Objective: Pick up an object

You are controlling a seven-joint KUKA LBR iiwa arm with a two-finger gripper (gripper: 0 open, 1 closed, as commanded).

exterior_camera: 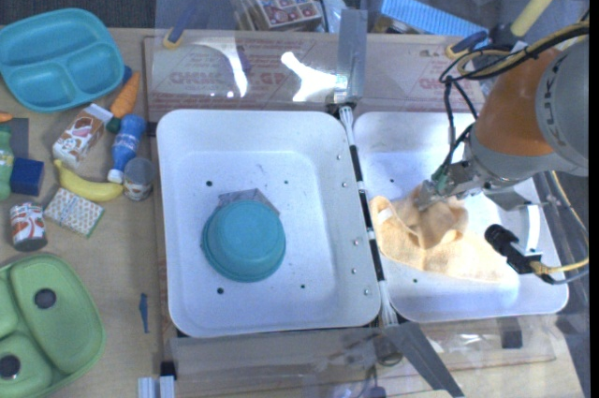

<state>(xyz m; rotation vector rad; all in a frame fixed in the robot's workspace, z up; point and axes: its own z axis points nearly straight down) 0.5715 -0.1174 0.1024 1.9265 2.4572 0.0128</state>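
A pale orange cloth (440, 242) lies crumpled in the right bin (412, 139), spread toward its front. My gripper (432, 197) is down at the cloth's upper edge, touching or very close to the fabric. The grey arm with its orange band comes in from the right above it. In the left bin (187, 153) a teal bowl (244, 240) sits upside down on a small grey sheet (241, 197), left of centre and near the front.
Left of the bins lie a teal divided tray (61, 59), a banana (87, 184), a blue bottle (123, 146), a small carton (79, 134), a can (28, 225) and a green moulded tray (42, 331). A clear panel stands behind the bins.
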